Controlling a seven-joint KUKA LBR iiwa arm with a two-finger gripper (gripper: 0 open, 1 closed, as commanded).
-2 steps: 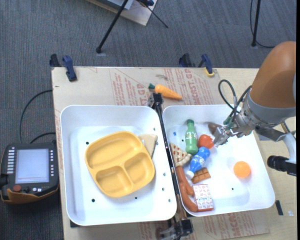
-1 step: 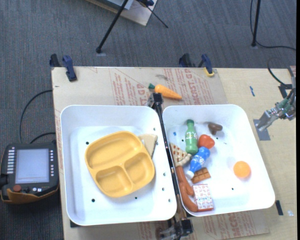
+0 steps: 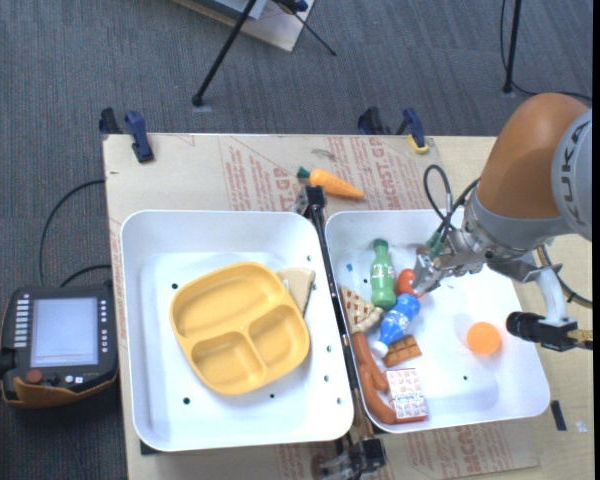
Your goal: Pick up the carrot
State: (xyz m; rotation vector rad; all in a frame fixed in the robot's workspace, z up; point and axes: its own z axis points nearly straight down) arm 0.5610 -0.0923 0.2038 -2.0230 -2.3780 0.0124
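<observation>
Right now I am hovering my fingers (image 3: 427,274), spread unclear, over the right white bin (image 3: 520,393), needing to reach the small orange plastic carrot (image 3: 334,182) on the surface beyond it.

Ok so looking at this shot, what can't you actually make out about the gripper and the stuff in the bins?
- Gripper: too small and dark against the wrist to read in the camera view.
- Red item beside it: partly covered by the gripper, so its identity and any contact are unclear.
- Beige piece in the left bin: half under the yellow tray.
- Red box: print too small.
- Carrot lies on the bench, outside both bins.
</observation>
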